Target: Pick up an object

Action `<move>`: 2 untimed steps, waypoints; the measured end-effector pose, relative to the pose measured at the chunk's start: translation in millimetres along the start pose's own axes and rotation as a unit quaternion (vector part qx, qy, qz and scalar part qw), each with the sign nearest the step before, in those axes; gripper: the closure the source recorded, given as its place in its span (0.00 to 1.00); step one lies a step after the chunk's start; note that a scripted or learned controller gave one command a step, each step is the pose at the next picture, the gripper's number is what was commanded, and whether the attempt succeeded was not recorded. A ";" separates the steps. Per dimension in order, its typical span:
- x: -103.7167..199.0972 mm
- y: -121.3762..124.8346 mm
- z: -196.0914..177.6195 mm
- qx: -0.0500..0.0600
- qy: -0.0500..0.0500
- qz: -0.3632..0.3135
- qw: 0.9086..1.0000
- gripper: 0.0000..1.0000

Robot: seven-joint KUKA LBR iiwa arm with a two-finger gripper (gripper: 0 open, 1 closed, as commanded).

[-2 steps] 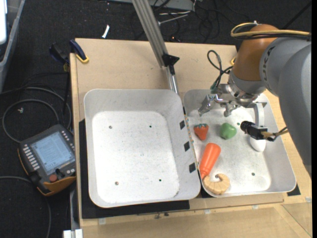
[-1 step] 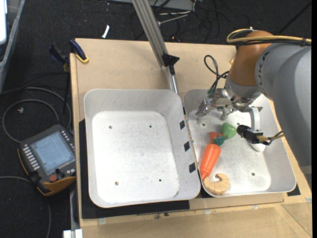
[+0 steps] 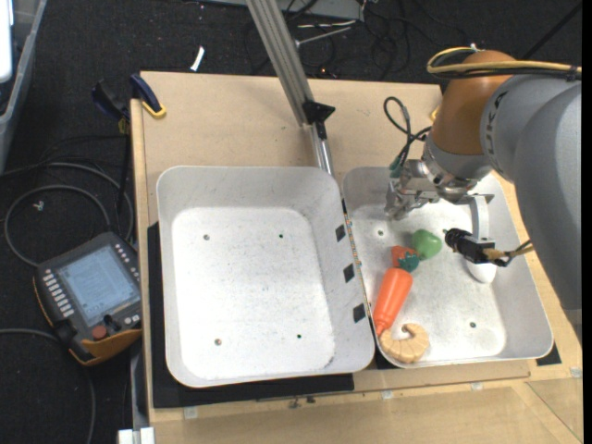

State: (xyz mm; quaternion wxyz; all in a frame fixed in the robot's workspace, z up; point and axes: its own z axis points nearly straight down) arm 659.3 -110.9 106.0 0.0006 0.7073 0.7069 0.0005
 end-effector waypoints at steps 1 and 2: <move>3.1 11.8 -56.0 -0.003 0.000 -0.002 1.000 1.00; -0.2 12.5 -120.3 -0.003 -0.001 -0.001 1.000 1.00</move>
